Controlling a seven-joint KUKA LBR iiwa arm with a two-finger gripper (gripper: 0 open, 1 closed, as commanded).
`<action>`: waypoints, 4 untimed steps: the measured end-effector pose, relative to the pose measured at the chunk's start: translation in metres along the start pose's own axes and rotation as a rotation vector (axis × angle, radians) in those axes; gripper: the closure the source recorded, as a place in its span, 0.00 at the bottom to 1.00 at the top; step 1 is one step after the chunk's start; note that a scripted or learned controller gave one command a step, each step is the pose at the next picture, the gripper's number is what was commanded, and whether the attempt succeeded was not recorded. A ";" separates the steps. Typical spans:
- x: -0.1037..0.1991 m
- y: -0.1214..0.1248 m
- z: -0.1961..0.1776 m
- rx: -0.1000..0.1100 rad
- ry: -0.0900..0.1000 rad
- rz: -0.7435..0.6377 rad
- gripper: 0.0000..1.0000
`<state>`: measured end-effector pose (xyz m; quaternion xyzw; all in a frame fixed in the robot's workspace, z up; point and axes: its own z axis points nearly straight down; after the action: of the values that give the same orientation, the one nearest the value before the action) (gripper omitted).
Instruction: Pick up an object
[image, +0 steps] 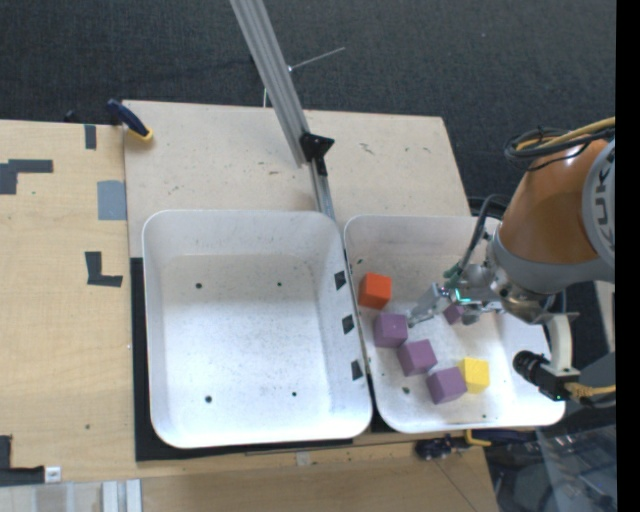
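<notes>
We see the gripper (452, 300) low inside the right bin (420, 232), near that bin's right wall, the arm (555, 225) reaching in over the worktop's right edge. A small purple block (454, 314) sits right at the gripper's tip, partly hidden by it; we cannot tell whether the gripper is wide, narrow or clamped on anything.

Other candidates lie toward the bin's middle and front: 1 orange cube (376, 290) near the wall shared with the left bin (245, 225), then 3 purple cubes in a slanting row, the first (390, 329), the second (417, 355), the third (446, 383), with 1 yellow cube (476, 375) just beside the third.

We judge the hidden purple block the likeliest target, directly beneath the gripper, so the coming move turns on a straight lift. The cubes have no clear long axis. The nearest purple cube stands close on the gripper's left and could be nudged.
</notes>
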<state>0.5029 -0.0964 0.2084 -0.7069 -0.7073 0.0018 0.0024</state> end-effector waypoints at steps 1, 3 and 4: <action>0.000 0.001 -0.002 -0.004 0.000 -0.001 0.00; -0.001 0.000 0.116 0.003 0.000 0.000 0.00; 0.000 0.001 0.104 0.000 0.001 -0.001 1.00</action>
<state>0.5030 -0.0967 0.1042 -0.7065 -0.7077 0.0014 0.0028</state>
